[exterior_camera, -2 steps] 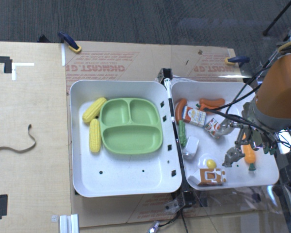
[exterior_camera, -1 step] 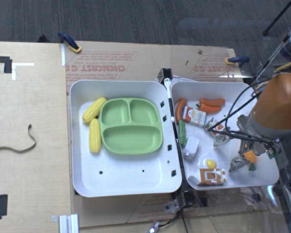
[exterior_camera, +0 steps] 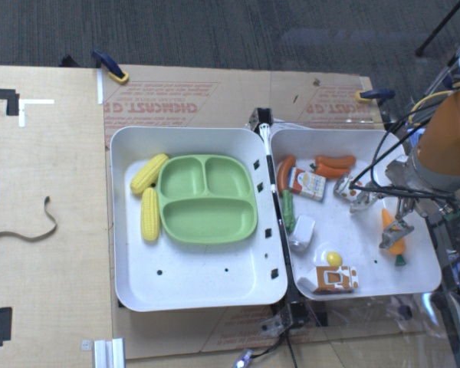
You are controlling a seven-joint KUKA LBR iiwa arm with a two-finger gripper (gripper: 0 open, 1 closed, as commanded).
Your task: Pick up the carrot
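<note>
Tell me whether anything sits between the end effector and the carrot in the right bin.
Nothing visible does. The end effector is directly over the carrot near the right bin's right wall, overlapping it in the camera view. The nearest items, a small silvery object and two sausages, lie off to the left.

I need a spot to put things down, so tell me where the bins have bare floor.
Left bin: a wide bare strip between the green divided plate and the near wall. Right bin: a bare patch in the middle, bordered by the small yellow ball, the carrot and the hot dogs. Its left side is crowded, and the tool hangs over the carrot.
</note>
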